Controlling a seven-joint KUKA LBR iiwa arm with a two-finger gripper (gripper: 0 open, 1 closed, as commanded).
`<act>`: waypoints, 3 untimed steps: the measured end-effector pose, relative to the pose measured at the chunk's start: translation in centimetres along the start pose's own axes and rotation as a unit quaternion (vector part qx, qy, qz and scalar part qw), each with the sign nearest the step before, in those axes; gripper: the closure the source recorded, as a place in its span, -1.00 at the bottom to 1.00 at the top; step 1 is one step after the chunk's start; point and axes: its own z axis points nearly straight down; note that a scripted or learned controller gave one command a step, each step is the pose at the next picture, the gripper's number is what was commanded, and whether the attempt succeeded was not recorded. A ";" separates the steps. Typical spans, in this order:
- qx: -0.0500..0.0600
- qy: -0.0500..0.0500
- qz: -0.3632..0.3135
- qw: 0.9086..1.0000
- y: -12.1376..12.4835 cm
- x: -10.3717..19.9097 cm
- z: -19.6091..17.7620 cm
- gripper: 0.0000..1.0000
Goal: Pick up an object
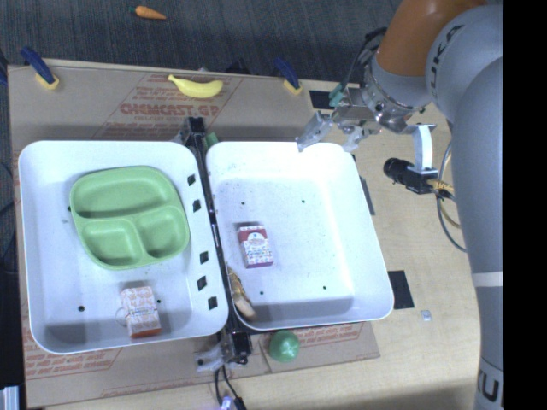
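Observation:
A small red-and-white box (pixel 255 246) lies flat in the right bin (pixel 342 229), left of its middle. A thin tan object (pixel 240 301) rests against that bin's lower left wall. In the left bin (pixel 43 254) there is a green divided tray (pixel 130 216), with a red-and-white packet (pixel 139 311) in front of it. My gripper (pixel 327 137) hovers over the far rim of the right bin, well away from the box. Its fingers are spread open with nothing between them.
A green ball (pixel 284 346) sits on the bench just in front of the right bin. A yellow banana (pixel 197 84) lies behind the bins. An orange carrot (pixel 151 12) is on the floor beyond. Blue clamps (pixel 40 68) hold the cardboard's far corners.

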 end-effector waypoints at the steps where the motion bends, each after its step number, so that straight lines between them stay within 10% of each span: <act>1: 0.000 0.000 -0.001 1.000 0.7 0.2 16.8 -1.00; 2: 0.000 0.000 -0.003 1.000 0.9 0.2 15.6 1.00; 3: -0.001 0.001 0.000 1.000 0.4 7.4 7.9 1.00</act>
